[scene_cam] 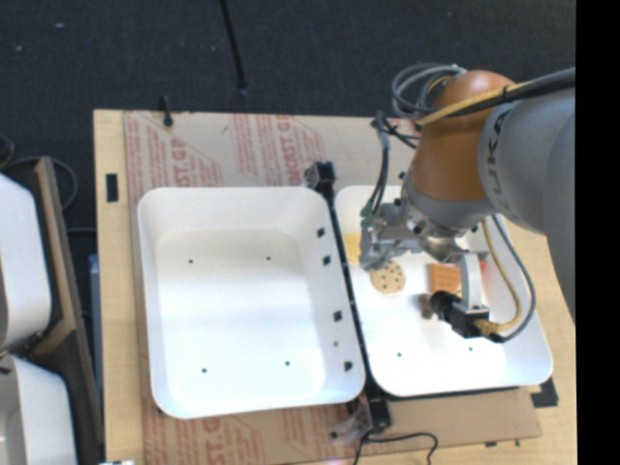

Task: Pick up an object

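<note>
While the pincer [380, 250] hangs over the right bin [455, 371], grip state unreadable, the round tan disc [388, 279] lies just below it, toward the near rim.

Beneath my workspace lies a light wooden tabletop [118, 289] covered by a brown cardboard sheet printed with red lettering [232, 153]. Dark speckled carpet floor [116, 37] surrounds it, crossed by a thin black cable [230, 32]. At the left stands a wood-framed white unit [24, 260].
</note>
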Robot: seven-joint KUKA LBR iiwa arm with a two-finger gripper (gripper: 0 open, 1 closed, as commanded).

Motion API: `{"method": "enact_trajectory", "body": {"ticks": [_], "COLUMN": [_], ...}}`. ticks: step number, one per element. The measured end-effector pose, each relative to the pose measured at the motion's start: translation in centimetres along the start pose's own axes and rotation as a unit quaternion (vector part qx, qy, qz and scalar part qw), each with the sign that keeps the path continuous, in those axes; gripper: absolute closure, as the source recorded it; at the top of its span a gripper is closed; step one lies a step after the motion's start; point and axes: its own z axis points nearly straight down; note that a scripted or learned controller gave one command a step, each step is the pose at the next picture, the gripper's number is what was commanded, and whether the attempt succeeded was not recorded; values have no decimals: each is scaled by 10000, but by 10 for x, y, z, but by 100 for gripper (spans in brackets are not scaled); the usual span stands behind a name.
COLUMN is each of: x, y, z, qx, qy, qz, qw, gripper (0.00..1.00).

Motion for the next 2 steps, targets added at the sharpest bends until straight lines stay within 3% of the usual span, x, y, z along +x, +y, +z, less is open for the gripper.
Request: {"method": "enact_trajectory", "body": {"ticks": [1,2], "x": [49,98], "y": [23,42], "z": [5,-15], "qx": [-3,-9], "qy": [-1,1], "qz": [2,3], "qw": [10000,10000], "gripper": [100,100]}}
